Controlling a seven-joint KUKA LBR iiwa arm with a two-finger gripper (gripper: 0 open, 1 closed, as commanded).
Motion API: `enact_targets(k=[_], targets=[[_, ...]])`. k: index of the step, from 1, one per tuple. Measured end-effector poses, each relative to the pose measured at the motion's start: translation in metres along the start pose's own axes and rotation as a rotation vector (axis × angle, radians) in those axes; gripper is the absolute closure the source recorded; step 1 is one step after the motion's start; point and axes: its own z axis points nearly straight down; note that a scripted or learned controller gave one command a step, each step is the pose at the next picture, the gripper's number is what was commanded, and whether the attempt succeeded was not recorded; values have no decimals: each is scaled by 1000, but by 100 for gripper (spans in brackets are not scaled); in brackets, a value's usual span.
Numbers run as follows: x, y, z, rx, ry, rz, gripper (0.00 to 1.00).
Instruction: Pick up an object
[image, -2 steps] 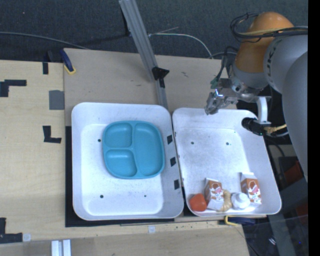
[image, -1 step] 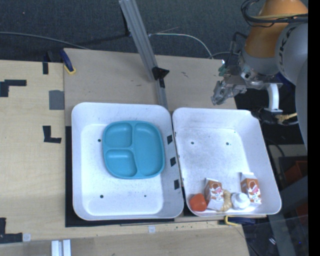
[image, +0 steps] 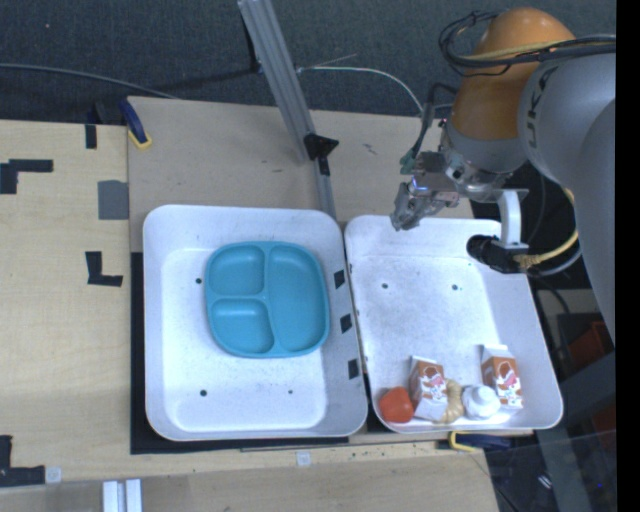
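so I've got the gripper (image: 408, 217) hanging over the far rim of the right bin (image: 430, 275), can't tell its state, nothing grabbed yet, and the 2 cartons (image: 428, 385), red ball (image: 396, 404) sit at the near edge, so next it needs reaching there

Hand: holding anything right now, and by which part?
Nothing seen held. The hand hangs over the far rim of the right bin; the cartons, the red ball and the rest lie at that bin's near edge.
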Motion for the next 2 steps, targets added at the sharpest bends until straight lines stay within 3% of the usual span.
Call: enact_targets(k=[2], targets=[[104,-42,25,1,0,-1,100]])
